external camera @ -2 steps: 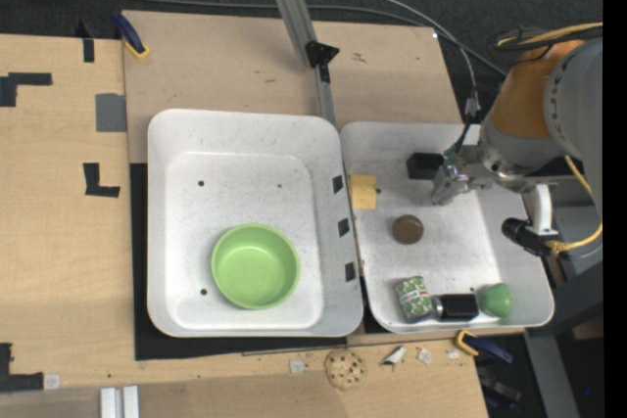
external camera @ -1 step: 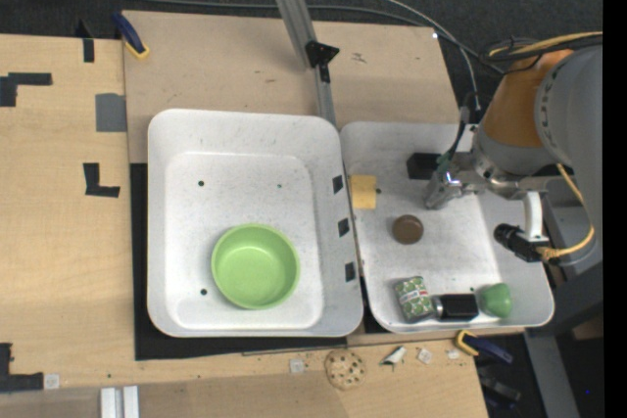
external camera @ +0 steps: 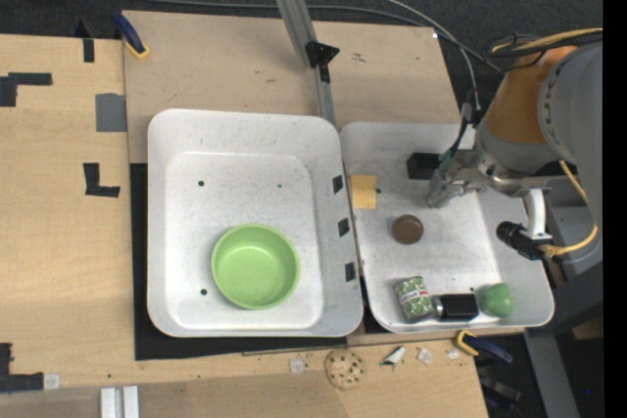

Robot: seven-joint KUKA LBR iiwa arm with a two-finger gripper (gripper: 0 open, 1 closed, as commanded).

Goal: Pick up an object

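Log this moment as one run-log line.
tool: over right bin, nothing seen held | nearest: brown round object | front edge: green patterned box, black object, green object | left bin: green bowl

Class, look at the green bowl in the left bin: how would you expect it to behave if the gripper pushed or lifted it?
The green bowl looks like thin plastic, so probably light and stiff. It sits upright on the left bin, so a push would likely slide it, not roll it. Its smooth rounded rim may slip from the gripper.
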